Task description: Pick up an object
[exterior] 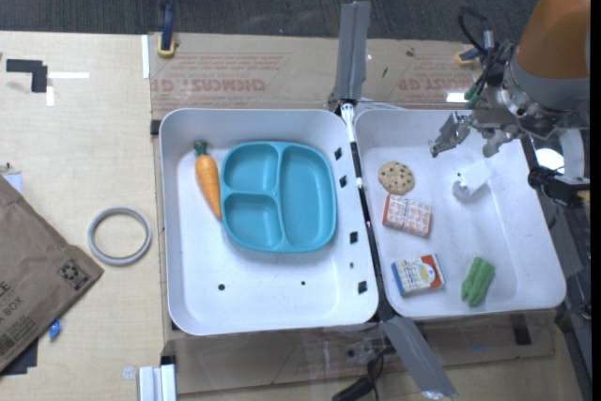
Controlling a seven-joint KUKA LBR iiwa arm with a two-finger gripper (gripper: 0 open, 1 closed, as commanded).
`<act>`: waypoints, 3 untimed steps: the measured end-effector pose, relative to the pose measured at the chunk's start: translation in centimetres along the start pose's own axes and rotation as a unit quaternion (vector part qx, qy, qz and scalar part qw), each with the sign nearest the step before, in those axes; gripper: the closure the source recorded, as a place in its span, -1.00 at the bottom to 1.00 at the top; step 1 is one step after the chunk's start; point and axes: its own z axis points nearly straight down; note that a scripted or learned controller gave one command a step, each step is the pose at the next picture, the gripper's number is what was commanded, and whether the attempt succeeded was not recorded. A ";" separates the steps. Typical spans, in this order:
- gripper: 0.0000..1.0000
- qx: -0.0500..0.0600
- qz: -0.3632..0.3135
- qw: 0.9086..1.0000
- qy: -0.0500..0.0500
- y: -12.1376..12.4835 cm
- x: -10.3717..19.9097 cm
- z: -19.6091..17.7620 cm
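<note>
Fingers [470, 138] above right bin [535, 296], beside cardboard-covered bench [75, 155].

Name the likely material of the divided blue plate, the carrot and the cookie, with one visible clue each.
Divided blue plate: probably moulded plastic; uniform colour, smooth satin surface, rounded compartments.
Carrot: likely plastic toy food; even orange with a neat green top.
Cookie: seemingly a toy replica, material uncertain; flat tan disc with dark spots, too small to judge.

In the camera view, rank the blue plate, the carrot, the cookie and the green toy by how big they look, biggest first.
1. Blue plate, by far the largest.
2. Carrot, long and thin.
3. Green toy.
4. Cookie.
The green toy and the cookie look close in size, so their order is unsure.
</note>
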 end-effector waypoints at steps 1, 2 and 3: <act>-1.00 -0.004 0.014 1.000 0.000 -5.8 1.2 13.2; 1.00 -0.006 0.016 1.000 0.000 -5.6 1.2 12.2; 1.00 0.000 0.083 0.997 0.000 -8.2 2.2 3.7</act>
